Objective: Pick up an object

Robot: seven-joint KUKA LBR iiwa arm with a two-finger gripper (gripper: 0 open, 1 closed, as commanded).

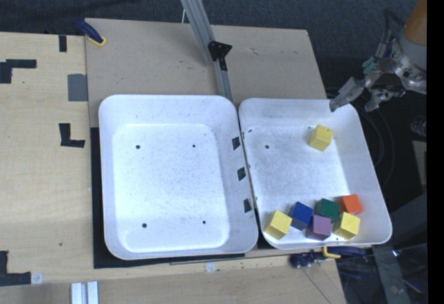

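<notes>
The right bin (pixel 368 157) holds several small cubes. One yellow cube (pixel 320 137) lies alone near its far right part. Along the near edge sit a second yellow cube (pixel 279 223), a blue cube (pixel 302 214), a green cube (pixel 326 209), a purple cube (pixel 321 225), an orange cube (pixel 352 203) and a third yellow cube (pixel 348 225). My gripper (pixel 355 101) hangs over the bin's far right corner, above and to the right of the lone yellow cube. Its fingers are open, with nothing between them.
The left bin (pixel 166 100) sits beside the right one on the wooden bench. A slanted metal pole (pixel 198 11) rises behind the bins, with a black clamp (pixel 219 51) on it. Cables hang off the bench's right side.
</notes>
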